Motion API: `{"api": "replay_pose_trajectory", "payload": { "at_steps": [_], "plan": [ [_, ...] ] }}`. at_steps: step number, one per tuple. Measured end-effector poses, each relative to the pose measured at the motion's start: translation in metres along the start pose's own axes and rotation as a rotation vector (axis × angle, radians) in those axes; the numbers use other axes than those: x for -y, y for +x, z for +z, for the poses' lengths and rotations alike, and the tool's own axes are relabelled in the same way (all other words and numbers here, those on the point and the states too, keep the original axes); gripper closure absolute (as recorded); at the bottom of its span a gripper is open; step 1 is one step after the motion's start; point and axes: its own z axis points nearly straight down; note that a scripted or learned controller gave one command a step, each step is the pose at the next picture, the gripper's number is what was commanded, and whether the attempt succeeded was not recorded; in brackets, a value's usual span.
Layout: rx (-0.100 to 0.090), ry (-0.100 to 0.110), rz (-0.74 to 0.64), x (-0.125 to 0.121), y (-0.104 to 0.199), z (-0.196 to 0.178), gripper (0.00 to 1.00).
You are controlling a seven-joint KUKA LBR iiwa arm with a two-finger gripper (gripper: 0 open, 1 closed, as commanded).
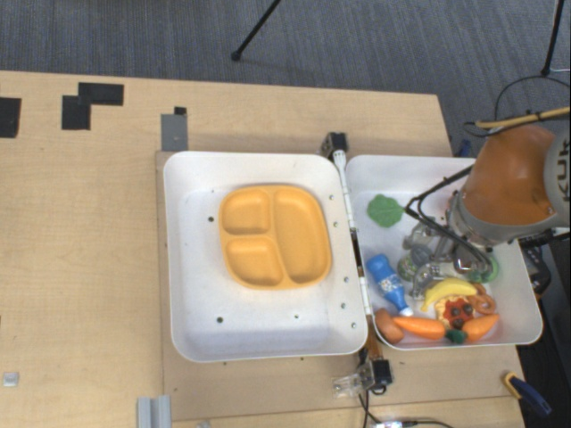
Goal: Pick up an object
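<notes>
My end effector hangs low in the right bin, just above the toy pile, and whether it is clenched or released I cannot tell, since the metal blurs together there. Nothing is visibly grasped. The yellow banana lies nearest, just below the tip, so I judge it the likely target. To do this well I should centre over its curve, descend straight, and avoid clipping the blue bottle beside it. I count one banana, one bottle, one green piece, perhaps two carrots, and one orange sectioned tray in the left bin.
</notes>
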Motion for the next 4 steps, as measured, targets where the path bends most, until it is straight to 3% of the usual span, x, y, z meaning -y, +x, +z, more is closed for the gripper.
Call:
{"api": "replay_pose_trajectory", "payload": {
  "at_steps": [1, 2, 3, 4],
  "plan": [
    [-0.002, 0.002, 0.069, -0.043, -0.027, -0.007, 1.0],
    [-0.002, 0.001, 0.071, -0.043, -0.027, -0.007, 0.0],
    [0.002, 0.002, 0.276, -0.047, -0.05, 0.0, 0.0],
    [0.003, -0.001, 0.097, -0.041, -0.018, 0.0, 0.0]
  ]
}}
